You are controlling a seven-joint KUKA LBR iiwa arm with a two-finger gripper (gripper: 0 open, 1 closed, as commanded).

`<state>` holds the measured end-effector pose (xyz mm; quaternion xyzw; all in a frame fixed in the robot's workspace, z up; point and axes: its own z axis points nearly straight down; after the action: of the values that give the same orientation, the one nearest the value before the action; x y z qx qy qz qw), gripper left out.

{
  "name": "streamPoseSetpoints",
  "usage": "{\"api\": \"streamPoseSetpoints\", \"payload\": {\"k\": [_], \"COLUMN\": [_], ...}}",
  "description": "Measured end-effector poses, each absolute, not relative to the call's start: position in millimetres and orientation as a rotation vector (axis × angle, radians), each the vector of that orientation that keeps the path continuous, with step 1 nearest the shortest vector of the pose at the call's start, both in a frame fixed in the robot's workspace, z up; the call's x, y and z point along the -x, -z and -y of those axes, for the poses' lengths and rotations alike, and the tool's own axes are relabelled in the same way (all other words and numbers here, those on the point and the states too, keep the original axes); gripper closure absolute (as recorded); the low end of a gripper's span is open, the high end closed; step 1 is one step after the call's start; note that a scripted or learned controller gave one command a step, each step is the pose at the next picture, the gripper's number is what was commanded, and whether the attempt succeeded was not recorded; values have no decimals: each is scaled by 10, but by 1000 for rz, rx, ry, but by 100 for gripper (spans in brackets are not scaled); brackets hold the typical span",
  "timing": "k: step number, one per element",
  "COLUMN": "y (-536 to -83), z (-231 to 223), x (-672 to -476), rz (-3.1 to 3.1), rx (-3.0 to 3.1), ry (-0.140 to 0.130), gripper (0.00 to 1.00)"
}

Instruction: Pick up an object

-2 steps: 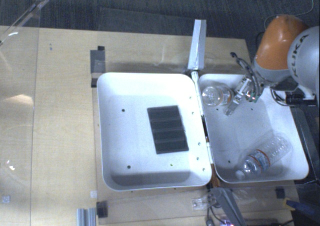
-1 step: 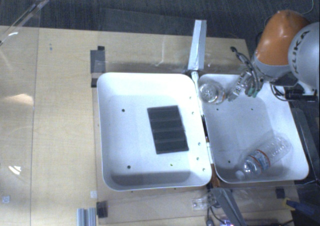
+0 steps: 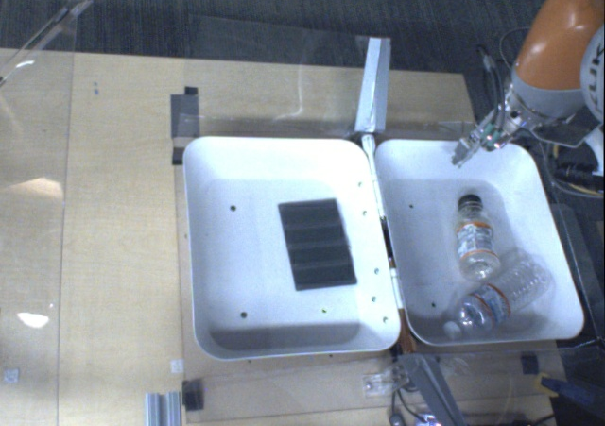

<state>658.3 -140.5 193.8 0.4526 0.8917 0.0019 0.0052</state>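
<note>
While fingers (image 3: 470, 152) hover | two bottles (image 3: 475, 240) right bin (image 3: 416, 178) | dark pad (image 3: 317, 244) left

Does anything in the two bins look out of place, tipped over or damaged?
Nothing looks damaged or spilled. Two clear plastic bottles lie on their sides in the right bin, one slanted across the other's base. The dark ridged block lies flat in the left bin, slightly askew.

Grey arm (image 3: 591, 75), rounded orange band (image 3: 558, 32); small metallic tool (image 3: 479, 143)
</note>
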Motion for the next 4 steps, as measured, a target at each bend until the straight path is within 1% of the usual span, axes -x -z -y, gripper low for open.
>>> {"api": "streamPoseSetpoints", "payload": {"k": [1,2,3,4], "y": [-1935,-890,-926,-875], "z": [1405,1961,2049,2035], "x": [-6582,-5876,-5916,-6528], "rz": [-2792,-2744,-2551,-2562], "rx": [-1417,-1505,-1821,-1804], "ry": [-6,-5,-5,-7], "gripper": [0,0,0,0]}}
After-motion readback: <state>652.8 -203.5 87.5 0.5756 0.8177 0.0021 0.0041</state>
